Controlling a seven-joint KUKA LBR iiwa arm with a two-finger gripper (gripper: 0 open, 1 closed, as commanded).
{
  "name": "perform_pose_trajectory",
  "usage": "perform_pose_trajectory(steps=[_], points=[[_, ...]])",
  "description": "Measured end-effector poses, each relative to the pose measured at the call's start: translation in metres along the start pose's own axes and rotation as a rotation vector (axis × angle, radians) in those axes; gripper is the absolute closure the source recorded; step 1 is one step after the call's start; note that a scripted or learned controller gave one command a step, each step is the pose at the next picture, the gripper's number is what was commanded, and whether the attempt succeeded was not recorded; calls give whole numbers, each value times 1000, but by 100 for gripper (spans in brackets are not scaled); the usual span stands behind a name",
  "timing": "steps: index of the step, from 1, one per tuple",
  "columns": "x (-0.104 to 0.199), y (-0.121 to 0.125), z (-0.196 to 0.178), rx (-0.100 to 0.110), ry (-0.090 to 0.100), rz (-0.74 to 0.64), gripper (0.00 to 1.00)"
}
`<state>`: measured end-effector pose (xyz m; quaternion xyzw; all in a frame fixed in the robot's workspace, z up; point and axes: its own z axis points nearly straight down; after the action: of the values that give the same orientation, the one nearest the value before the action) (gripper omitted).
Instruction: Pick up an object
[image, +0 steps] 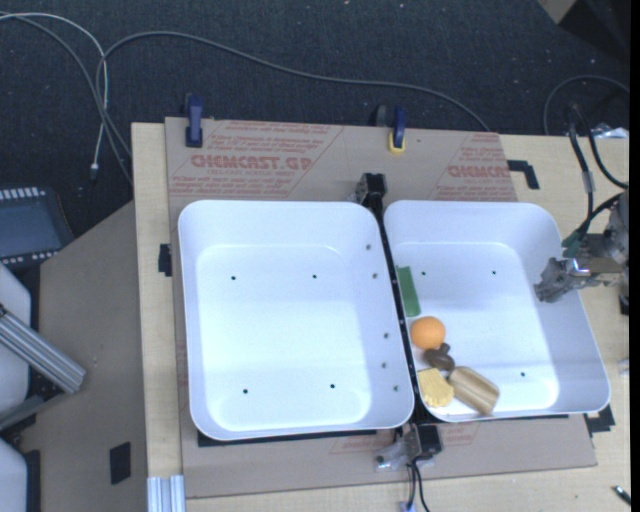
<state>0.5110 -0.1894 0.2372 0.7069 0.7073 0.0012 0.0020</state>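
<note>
Orange ball (428, 331) sits low in the right bin (520, 300), hard against its left wall; it looks light, smooth and round with no long axis, so a squeeze across its middle should do, though it may roll. Just below it lie a small dark lump (440, 358), a yellow piece (434, 387) and a tan wooden block (474, 389) angled down-right. A green strip (407, 290) runs upright above. The gripper (556, 277) hovers at the frame's right, over the bin's right rim; whether its claw is open I cannot tell.
</note>
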Motion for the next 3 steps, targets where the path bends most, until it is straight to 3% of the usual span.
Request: perform_pose_trajectory(steps=[1, 3], points=[[40, 21, 4, 4, 2, -4, 100], [148, 59, -10, 3, 2, -4, 100]])
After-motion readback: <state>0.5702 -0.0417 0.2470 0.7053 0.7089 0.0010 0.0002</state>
